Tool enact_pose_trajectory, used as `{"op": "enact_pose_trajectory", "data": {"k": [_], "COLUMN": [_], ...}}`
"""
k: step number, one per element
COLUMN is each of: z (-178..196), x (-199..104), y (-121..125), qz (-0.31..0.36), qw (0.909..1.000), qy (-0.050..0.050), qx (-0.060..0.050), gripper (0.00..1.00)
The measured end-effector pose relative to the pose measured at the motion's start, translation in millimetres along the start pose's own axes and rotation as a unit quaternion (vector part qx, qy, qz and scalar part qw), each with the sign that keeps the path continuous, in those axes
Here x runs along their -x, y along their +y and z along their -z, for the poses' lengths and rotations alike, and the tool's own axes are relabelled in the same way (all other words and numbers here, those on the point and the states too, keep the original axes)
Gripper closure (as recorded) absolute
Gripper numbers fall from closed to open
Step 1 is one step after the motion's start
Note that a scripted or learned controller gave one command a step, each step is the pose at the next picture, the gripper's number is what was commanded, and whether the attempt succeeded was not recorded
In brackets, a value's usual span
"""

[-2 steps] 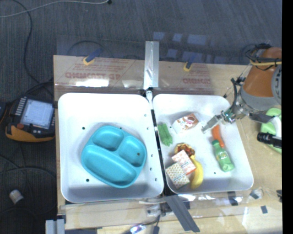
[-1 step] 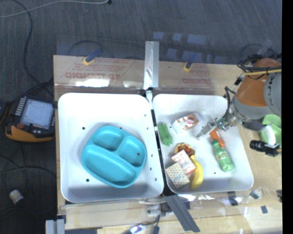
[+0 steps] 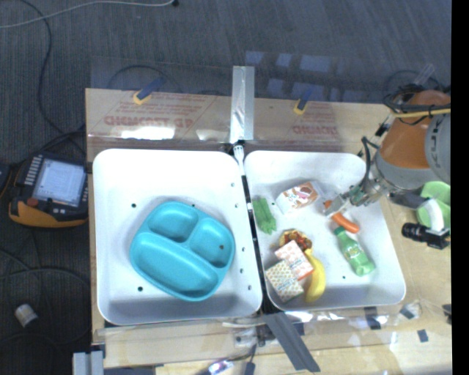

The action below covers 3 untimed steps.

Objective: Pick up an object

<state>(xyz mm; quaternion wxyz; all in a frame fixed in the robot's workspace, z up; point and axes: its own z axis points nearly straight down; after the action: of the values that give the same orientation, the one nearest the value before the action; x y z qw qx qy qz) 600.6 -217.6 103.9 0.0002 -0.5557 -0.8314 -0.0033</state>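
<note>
**Around the bench: fixtures and floor clutter**

You are looking down on a wooden bench [image 3: 183, 117] carrying two white bins. A blue divided tray [image 3: 183, 249] lies at a slant in the middle of the left bin [image 3: 110, 293]. A metal strip [image 3: 242, 102] runs from the bench's far edge to the gap between the bins. Beyond the bench's left edge, a handheld control screen [image 3: 55, 187] rests on dark carpet [image 3: 73, 44], with a cable [image 3: 29, 22] near the far left corner.

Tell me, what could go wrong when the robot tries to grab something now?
The tool sits low by the carrot and green bottle, which lie close together, so it may nudge one while reaching for the other. The banana and snack packets are piled touching, so a grab there could drag several or slip off.
</note>
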Motion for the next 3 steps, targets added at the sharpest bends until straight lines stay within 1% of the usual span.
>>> {"op": "enact_pose_trajectory", "data": {"k": [1, 2, 3], "z": [120, 120, 9], "x": [-63, -63, -54], "y": [32, 32, -18], "qz": [-0.030, -0.030, -0.041], "qw": [0.9995, 0.9995, 0.9992], "qy": [-0.002, -0.002, -0.002], "qx": [-0.003, -0.003, -0.004], "gripper": [1.00, 0.00, 0.00]}}
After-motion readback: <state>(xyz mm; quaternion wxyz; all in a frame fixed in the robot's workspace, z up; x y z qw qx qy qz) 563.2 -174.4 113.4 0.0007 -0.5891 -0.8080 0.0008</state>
